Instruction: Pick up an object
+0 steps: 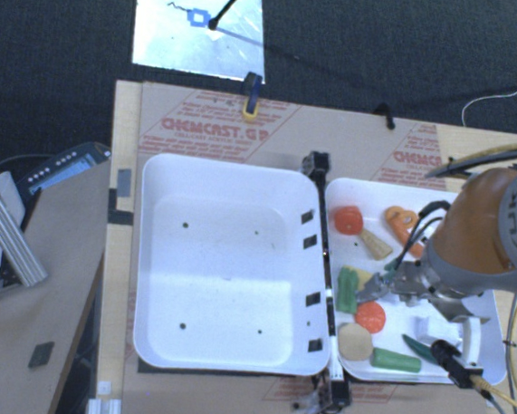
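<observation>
Two shallow white plastic bins were found side by side on the bench: the left bin [224,280] held nothing, while the right bin [355,193] held all the loose items. The grey arm with the orange band [478,236] was extended over the right bin. The gripper [384,285] was positioned low over the bin's middle, just beside a light green rectangular block [348,289] and just above a small red ball-shaped item [371,317]. Whether the gripper was spread or pressed together could not be determined from this angle, and no item could be made out in its grip. The red ball-shaped item, lying in the lower half of the right bin as viewed, was judged the likeliest target. It was assessed as a light, stiff toy of smooth plastic, not fragile but liable to roll and to slip out of a pinch. A hold across its widest part, taken from directly above, was considered soundest. Crowding was noted, with a beige round disc [355,341] just below it and the green block close by. Elsewhere in the right bin were recorded a second red round item [348,220], an orange irregular piece [401,220], a tan wedge-shaped piece [375,247] and a dark green elongated piece [396,359]. Seven items were counted with certainty: two red, and one each of the other five.
</observation>
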`<state>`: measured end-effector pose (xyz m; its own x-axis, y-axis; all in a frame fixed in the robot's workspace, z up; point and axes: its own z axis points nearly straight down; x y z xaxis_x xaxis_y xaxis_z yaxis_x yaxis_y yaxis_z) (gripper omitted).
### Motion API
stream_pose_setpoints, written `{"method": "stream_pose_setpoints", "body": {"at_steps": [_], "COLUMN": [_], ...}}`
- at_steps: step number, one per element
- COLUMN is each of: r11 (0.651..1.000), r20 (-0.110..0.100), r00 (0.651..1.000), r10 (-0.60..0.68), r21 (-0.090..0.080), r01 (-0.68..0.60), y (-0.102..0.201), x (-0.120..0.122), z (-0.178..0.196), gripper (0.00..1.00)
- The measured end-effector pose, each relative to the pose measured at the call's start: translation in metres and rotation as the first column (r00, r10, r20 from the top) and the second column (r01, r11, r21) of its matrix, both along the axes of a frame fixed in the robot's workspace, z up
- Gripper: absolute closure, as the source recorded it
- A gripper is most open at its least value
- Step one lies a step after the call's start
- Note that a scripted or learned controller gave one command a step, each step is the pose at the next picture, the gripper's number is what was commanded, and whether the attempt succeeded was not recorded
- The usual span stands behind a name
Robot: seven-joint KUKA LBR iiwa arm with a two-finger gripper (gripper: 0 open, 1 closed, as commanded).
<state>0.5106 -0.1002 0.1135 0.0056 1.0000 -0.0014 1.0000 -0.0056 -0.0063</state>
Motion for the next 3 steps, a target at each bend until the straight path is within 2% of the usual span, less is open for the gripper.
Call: {"method": "stream_pose_setpoints", "body": {"at_steps": [1, 2, 3], "r11": [1.0, 1.0, 1.0], "r20": [0.016, 0.024, 0.042], "r00": [1.0, 1.0, 0.999], "r10": [0.013, 0.012, 0.005], "r21": [0.002, 0.004, -0.009], "r01": [-0.013, -0.013, -0.005], "y": [0.003, 0.004, 0.013], "x": [0.062, 0.064, 0.037], "z": [-0.026, -0.012, -0.019], "gripper": [0.0, 1.0, 1.0]}}
